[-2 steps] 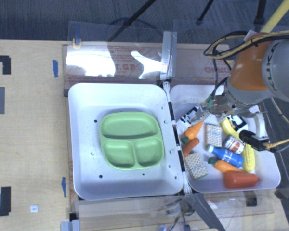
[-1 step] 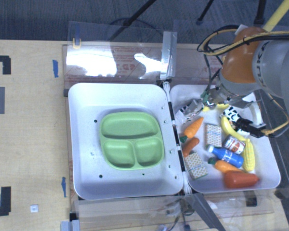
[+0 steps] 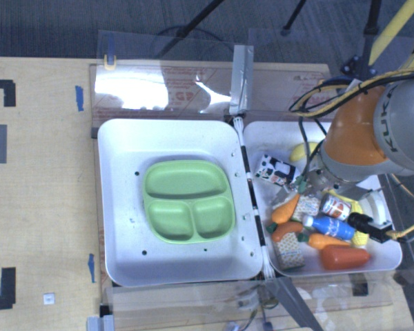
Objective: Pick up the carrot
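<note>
The right bin holds a pile of toy foods. An orange carrot with a green end lies flat near the bin's front, partly under a blue bottle. Left of it sits another tapered orange piece; whether that is a second carrot is unclear. My gripper hangs below the arm's orange band, low over the middle of the pile, just up and right of the tapered orange piece. The wrist hides its tips.
The left bin holds a green divided plate. Around the carrot lie a red-orange sausage, a beige waffle piece, a labelled can, a black-and-white item and a yellow item.
</note>
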Robot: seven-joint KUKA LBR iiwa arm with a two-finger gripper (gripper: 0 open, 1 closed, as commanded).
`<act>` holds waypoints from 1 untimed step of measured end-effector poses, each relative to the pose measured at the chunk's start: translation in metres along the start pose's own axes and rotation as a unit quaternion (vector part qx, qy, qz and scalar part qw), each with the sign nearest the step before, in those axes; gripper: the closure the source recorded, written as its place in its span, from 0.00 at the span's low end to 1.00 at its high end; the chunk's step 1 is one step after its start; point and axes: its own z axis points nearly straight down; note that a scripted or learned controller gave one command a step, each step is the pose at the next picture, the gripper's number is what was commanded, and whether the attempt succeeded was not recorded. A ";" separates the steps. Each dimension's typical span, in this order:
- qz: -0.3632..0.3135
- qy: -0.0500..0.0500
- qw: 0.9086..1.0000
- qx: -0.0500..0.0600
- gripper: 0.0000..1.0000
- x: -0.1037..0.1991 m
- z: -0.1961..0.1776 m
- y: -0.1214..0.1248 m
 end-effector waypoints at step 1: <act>0.002 -0.001 1.000 -0.004 1.00 -0.001 -0.012 0.002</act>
